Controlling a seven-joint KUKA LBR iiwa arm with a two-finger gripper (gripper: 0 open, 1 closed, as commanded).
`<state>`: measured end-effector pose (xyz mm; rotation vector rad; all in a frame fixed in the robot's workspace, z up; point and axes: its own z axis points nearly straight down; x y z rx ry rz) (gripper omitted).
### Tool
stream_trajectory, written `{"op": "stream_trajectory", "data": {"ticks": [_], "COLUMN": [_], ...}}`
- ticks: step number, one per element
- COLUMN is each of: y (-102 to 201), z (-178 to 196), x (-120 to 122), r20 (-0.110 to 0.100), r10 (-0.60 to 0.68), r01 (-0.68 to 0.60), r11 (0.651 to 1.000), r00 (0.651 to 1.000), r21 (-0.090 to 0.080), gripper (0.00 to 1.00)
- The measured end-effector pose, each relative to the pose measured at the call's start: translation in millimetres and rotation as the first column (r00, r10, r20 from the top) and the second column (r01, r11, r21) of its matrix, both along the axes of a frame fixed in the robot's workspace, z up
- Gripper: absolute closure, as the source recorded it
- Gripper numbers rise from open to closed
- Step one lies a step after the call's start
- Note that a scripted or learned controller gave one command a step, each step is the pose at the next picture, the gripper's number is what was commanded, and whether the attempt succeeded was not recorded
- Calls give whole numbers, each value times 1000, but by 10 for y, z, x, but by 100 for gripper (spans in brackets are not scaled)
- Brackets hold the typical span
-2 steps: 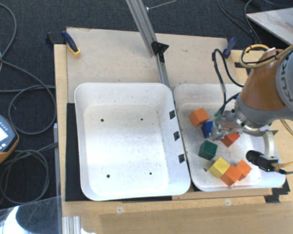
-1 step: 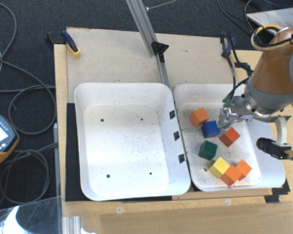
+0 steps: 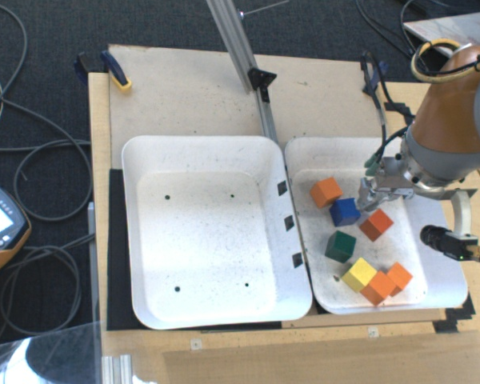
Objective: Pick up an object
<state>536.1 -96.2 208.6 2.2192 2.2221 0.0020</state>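
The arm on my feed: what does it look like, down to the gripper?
The arm has a rounded orange band over a grey wrist section, with dark cables looping beside it. Below sits a small metallic grey two-finger gripper, and a black part juts out lower right.

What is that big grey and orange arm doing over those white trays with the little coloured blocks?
The robot arm reaches in from the right over the right bin, trying to pick up a block. Its gripper is down among the blocks, beside the blue block and the red-orange block. An orange block, a dark green block, a yellow block and two more orange blocks lie nearby. Nothing is visibly lifted yet. The left bin holds no blocks.
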Motion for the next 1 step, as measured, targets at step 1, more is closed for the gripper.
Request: {"op": "stream_trajectory", "data": {"ticks": [1], "y": [463], "z": [169], "x": [237], "r20": [2], "r10": [6], "r01": [-6], "r11": [1000], "r00": [1000], "r21": [2], "gripper": [100]}}
